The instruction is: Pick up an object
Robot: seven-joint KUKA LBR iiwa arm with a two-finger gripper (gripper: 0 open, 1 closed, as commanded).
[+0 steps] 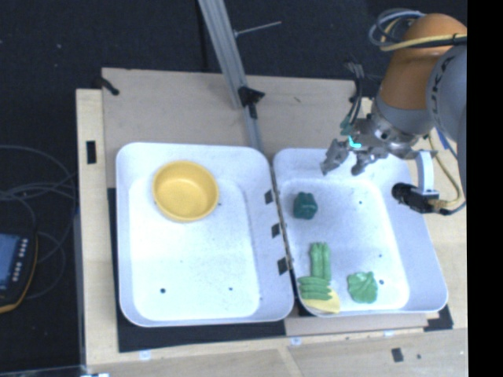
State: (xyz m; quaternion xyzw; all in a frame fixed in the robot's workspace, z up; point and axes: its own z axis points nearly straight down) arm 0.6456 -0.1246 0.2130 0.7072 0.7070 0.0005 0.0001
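My gripper [346,163] hangs over the far edge of the right bin [409,234], its two fingers spread apart and nothing between them. A dark green lumpy object [305,206] lies in that bin, below and left of the gripper. Nearer the front lie a long green vegetable [319,259], a yellow-green piece [319,292] at the front rim and a light green leafy piece [362,287]. A yellow bowl [185,190] sits in the left bin [196,289], at its far left.
A grey metal post [228,53] slants down to the gap between the bins at the back. The bench top [173,100] is bare behind the bins. Cables and a handset [14,265] lie off the bench at left.
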